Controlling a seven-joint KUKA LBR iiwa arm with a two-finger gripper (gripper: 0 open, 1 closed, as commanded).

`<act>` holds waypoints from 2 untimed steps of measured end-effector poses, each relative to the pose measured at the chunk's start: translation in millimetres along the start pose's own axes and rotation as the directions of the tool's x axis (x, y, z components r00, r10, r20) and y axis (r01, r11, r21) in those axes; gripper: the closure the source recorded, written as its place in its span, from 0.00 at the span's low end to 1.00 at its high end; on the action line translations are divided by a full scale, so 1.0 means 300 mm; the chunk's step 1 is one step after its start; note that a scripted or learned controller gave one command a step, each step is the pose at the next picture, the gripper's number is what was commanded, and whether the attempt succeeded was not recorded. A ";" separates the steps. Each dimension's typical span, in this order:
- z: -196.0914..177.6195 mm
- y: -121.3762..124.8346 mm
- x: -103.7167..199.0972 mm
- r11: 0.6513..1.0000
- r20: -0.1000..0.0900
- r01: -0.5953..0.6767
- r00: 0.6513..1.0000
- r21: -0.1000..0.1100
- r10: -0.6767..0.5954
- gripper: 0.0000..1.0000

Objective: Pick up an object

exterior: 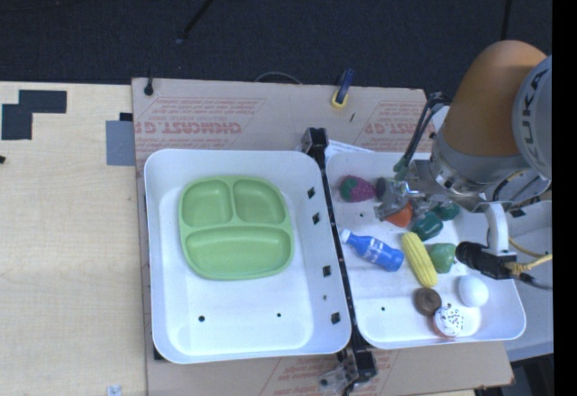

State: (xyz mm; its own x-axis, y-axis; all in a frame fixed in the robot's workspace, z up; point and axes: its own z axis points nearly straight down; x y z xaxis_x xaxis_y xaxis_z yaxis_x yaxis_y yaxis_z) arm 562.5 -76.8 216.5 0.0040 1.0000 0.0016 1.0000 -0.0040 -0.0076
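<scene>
Gripper (403,198) over right bin (383,331), fingers' state unclear; orange obj (401,216) partly hidden

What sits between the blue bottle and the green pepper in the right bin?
The camera view shows the corn cob lying between the blue bottle and the green pepper.

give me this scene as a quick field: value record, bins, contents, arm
left bin: shallow white bin holding a green three-compartment plastic tray
right bin: shallow white bin with the toys
right bin contents: blue plastic bottle, yellow toy corn cob, purple toy, white egg-shaped toy, brown round toy, white speckled ball
arm: grey arm with orange band, reaching over the right bin
gripper: gripper low beside the purple toy, grasp unclear
</scene>
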 end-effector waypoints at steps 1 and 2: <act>-0.004 -0.187 0.061 1.000 0.000 0.000 1.000 0.000 0.000 1.00; -0.046 -0.209 0.061 1.000 0.001 -0.001 1.000 -0.005 0.001 1.00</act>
State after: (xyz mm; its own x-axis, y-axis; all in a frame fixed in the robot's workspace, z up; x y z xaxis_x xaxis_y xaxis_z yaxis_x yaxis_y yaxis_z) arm 499.8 -58.4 231.0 0.0052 1.0000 0.0007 1.0000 -0.0052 -0.0023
